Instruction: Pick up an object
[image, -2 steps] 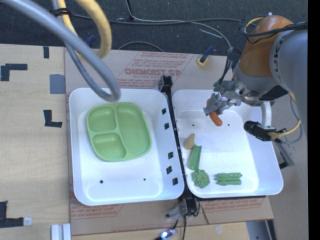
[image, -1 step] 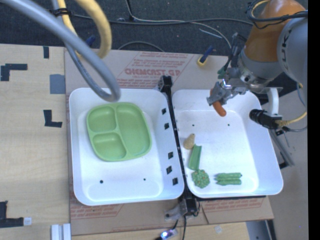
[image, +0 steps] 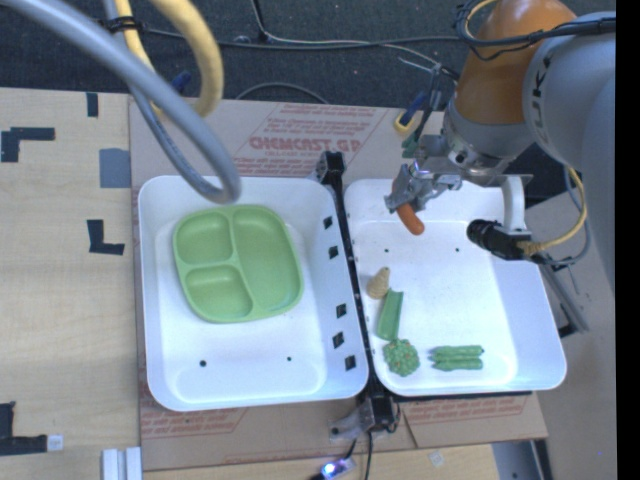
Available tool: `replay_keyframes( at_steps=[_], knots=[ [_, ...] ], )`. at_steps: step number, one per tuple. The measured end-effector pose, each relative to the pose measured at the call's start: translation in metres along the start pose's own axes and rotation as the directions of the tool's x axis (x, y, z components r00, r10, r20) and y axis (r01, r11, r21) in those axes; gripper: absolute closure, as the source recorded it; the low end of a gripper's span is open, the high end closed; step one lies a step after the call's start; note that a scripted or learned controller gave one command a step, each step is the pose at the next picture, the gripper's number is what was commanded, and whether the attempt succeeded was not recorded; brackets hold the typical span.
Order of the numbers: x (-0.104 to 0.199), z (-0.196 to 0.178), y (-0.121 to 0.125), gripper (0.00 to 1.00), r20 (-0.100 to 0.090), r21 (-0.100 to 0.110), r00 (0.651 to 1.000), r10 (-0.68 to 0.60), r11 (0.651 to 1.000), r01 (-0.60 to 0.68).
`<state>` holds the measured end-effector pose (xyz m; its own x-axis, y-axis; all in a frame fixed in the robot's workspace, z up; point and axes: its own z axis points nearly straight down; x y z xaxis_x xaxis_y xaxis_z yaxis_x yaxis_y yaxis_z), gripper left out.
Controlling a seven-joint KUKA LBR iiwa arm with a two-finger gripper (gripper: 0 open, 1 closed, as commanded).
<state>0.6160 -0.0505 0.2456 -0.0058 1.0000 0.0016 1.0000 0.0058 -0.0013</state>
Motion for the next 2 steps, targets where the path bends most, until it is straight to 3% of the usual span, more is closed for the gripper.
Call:
replay_keyframes(
  at_steps=[2],
  knots=[
    [0.110,0.011,-0.028,1.00,0.000,0.002,1.000,-0.002,1.000,0.002]
  ],
)
